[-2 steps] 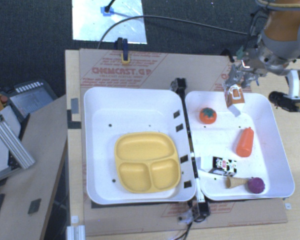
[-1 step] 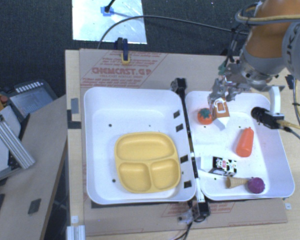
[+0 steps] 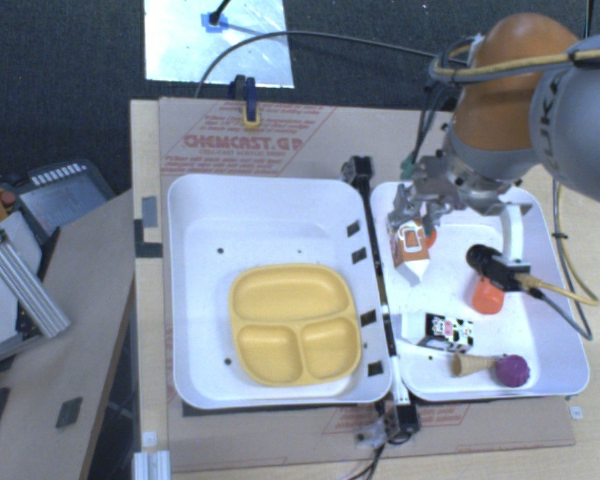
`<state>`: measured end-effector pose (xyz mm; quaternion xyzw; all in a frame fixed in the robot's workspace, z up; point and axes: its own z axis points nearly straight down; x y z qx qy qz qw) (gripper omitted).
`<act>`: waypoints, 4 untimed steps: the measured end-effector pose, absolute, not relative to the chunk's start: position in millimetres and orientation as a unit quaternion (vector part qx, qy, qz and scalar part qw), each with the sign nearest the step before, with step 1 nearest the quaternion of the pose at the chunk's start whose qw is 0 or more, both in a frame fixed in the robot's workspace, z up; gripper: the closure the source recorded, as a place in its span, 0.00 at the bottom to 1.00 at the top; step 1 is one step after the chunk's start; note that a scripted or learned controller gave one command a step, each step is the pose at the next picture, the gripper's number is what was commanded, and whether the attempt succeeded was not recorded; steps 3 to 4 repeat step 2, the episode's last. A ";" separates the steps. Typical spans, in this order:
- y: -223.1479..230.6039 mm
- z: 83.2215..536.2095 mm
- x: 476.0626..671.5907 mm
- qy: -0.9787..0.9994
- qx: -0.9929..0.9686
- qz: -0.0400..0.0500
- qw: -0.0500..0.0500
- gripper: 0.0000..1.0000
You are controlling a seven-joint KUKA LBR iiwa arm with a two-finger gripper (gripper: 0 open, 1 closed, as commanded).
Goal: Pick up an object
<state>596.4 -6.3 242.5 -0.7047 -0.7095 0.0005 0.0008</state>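
My gripper (image 3: 421, 211) hangs over the upper left part of the right bin (image 3: 555, 268). Directly under it, touching or nearly touching, is a small white and orange carton (image 3: 411, 252), tilted. Whether the carton is gripped cannot be made out. An orange cup (image 3: 487, 297) stands to the right of the carton. Toward the front of the bin lie a black-and-white patterned block (image 3: 448, 331) and a toy ice cream cone with a purple scoop (image 3: 497, 368).
The left bin (image 3: 200, 228) holds a yellow divided plate (image 3: 294, 323) in its front half. A black divider strip (image 3: 372, 258) runs between the two bins. The arm's grey and orange body (image 3: 520, 78) rises above the right bin's back edge.
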 end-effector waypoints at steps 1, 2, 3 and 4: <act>39.7 226.5 570.6 -0.710 -0.705 0.000 0.001 1.00; 92.6 218.7 543.2 -0.710 -0.704 0.000 0.001 1.00; 92.6 218.7 543.2 -0.710 -0.704 0.000 0.001 1.00; 92.6 218.7 543.2 -0.710 -0.704 0.000 0.001 1.00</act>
